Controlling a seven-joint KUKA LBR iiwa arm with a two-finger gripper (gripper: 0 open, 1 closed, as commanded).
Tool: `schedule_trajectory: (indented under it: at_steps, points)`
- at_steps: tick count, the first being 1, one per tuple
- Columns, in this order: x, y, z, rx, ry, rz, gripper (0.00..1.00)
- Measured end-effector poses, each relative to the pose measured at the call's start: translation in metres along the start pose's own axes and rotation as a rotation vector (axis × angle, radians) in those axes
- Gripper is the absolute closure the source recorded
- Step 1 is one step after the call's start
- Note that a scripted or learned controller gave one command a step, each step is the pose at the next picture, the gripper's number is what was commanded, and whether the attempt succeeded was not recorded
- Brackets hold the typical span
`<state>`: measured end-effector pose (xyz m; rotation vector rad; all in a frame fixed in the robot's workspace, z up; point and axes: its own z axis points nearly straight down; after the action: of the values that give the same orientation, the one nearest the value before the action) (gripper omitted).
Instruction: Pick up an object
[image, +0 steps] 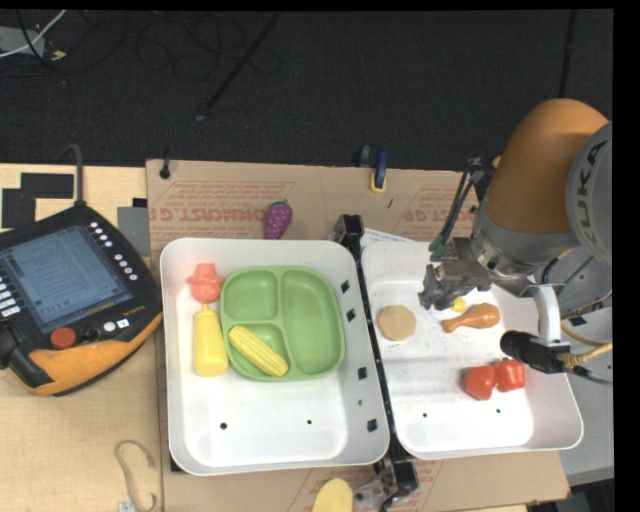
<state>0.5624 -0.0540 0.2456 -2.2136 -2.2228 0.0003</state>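
In the right bin (480, 425) lie a round tan cookie (396, 322), an orange chicken drumstick (474, 318) and a red pepper (494, 379). My gripper (441, 289) hangs low over the bin's upper middle, between the cookie and the drumstick, just above a small yellow piece (458, 304). The arm's bulk hides the fingers. The left bin (260, 430) holds a green divided plate (284, 320) with a corn cob (259, 351) on it, a yellow bottle (208, 341) and a pink-red toy (205, 283).
A purple grape toy (278, 219) lies on the cardboard behind the left bin. A teach pendant (68, 290) sits at the left. A yellow object (333, 495) rests at the front edge below the bins. A black divider (365, 340) separates the bins.
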Motion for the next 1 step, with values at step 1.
schedule_trajectory:
  at_steps: [1]
  points:
    - [0.0538,-0.0176,0.0003,0.001,-0.001,0.002,1.00]
